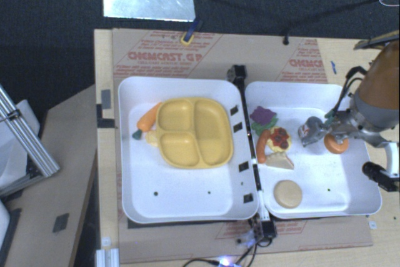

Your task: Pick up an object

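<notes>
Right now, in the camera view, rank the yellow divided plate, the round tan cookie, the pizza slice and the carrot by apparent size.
Largest to smallest:
1. yellow divided plate, clearly largest
2. pizza slice
3. round tan cookie and carrot: too alike to rank, since the plate hides part of the carrot.

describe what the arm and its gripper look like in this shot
The arm is a rounded body with an orange-brown band above a grey wrist section. A black cable loops along its upper side. The gripper is shiny silver metal, with a black part lower right.
</notes>
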Tool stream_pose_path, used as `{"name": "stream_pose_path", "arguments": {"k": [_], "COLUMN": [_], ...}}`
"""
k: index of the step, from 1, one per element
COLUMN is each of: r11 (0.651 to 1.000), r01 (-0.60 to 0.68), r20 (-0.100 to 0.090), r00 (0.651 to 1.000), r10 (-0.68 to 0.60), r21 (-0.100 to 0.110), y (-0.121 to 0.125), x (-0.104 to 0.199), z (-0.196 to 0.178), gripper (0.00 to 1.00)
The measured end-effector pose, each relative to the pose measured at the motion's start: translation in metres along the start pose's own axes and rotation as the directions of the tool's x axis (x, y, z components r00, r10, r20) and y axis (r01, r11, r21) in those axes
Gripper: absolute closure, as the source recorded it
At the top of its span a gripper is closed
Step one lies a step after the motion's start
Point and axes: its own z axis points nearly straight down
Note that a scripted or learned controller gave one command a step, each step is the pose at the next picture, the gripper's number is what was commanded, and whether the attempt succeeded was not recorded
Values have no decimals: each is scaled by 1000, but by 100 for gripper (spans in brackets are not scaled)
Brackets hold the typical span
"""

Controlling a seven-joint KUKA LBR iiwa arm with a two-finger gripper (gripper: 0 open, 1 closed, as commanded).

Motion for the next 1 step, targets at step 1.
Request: {"name": "stream_pose_path", "arguments": {"k": [1], "r11": [1000], "r01": [0], "r20": [-1], "r00": [1000], "r10": [0], "r21": [1], "y": [-5], "x": [5], "z": [61], "gripper": [0]}}
